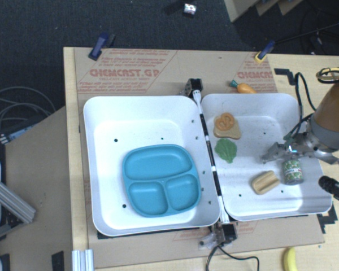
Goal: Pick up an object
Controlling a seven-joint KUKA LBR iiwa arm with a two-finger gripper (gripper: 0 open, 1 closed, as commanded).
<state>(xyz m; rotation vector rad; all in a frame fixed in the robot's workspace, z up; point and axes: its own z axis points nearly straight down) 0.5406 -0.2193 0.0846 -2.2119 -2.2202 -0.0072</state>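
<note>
- Two shallow white bins sit side by side on the counter: the left bin and the right bin.
- Inside the left bin lies a blue divided tray, nearer that bin's front edge than its back.
- Near the right bin's left wall, a tan cookie-shaped piece lies toward the back, with a green leaf-like piece just in front of it.
- Toward the right bin's front, a tan block lies tilted, just beside a small bottle with a greenish body.
- The gripper reaches in over the right bin's right side, directly above the small bottle; whether its tips touch the bottle or how far apart they stand cannot be told.
- An orange carrot-like piece lies on the counter just behind the right bin's back edge.
- A yellow item lies at the counter's front right corner.
</note>
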